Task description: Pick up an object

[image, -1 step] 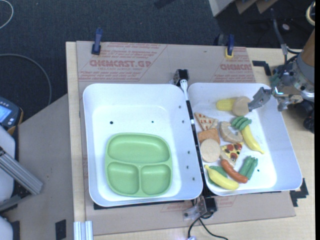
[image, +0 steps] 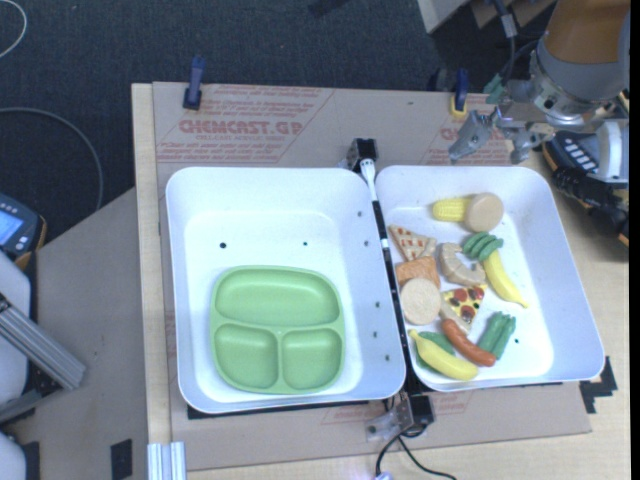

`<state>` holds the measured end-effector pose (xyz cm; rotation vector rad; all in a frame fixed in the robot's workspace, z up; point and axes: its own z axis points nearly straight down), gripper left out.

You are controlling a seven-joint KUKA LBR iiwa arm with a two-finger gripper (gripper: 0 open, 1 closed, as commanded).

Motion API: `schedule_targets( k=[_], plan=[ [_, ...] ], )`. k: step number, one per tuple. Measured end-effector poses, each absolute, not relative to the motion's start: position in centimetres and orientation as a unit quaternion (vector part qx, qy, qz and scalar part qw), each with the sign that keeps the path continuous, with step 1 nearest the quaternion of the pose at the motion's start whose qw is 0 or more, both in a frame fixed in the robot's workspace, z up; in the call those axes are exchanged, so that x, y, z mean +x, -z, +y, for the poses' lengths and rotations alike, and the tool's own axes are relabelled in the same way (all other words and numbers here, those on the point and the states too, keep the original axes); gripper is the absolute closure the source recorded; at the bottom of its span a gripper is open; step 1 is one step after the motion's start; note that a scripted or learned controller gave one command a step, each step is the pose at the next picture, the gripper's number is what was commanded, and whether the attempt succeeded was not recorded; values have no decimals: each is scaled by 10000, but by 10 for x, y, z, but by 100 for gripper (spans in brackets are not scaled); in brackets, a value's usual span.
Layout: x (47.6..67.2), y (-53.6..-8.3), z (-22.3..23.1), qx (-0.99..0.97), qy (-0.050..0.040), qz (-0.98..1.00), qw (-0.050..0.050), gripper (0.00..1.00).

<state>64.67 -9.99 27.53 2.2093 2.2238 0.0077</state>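
Observation:
The right bin (image: pixel 565 268) holds several toy foods: a corn cob (image: pixel 450 209), a round beige piece (image: pixel 486 211), a waffle wedge (image: pixel 410 241), green beans (image: pixel 483 245), a banana (image: pixel 504 279), a round cookie (image: pixel 420 302), a red sausage (image: pixel 467 341) and a green pod (image: pixel 497 333). My gripper (image: pixel 493 144) hangs above the bin's far rim, beyond the corn. It is open, with nothing between its fingers. The orange-banded wrist (image: pixel 590 18) rises at the top right.
In the left bin (image: pixel 190 228) lies a green divided plate (image: pixel 277 326). A black hinge strip (image: pixel 380 238) runs between the bins. Blue clamps (image: pixel 193 83) hold the cardboard base at the back. Cables and equipment crowd the right edge (image: pixel 590 173).

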Motion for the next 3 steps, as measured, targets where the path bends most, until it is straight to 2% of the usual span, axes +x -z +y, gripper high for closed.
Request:
schedule_targets(
  k=[1,2,3],
  plan=[
    [668,-339,-38,7046,-30,7096,36,0],
    [667,-380,29,7051,-26,7091,25,0],
    [570,-230,24,7080,73,7061,-77,0]
  ],
)
